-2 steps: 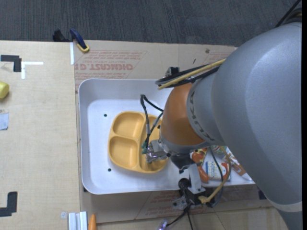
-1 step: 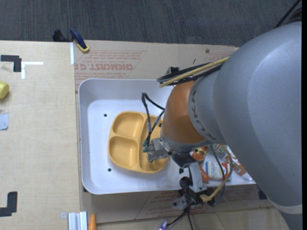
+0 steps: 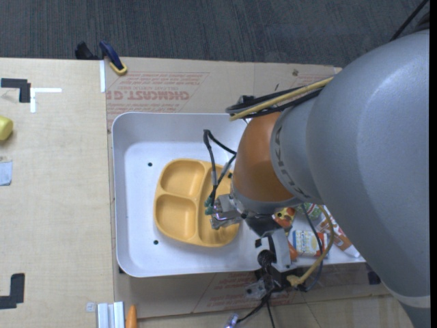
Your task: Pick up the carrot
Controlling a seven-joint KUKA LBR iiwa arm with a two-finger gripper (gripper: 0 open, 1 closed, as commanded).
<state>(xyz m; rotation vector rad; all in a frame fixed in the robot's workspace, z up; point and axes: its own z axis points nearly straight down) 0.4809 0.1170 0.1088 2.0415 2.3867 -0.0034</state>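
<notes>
Tool (image 3: 220, 214) over yellow plate (image 3: 179, 200); carrot hidden.

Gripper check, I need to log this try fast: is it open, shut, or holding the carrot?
Gripper: it cannot be told; it hangs over the yellow divided plate in the white bin, and no carrot shows there.

right bin (image 3: 341, 248): largely covered by the arm (image 3: 369, 162)
plate (image 3: 181, 200): right edge hidden beneath the gripper (image 3: 220, 214)
</notes>
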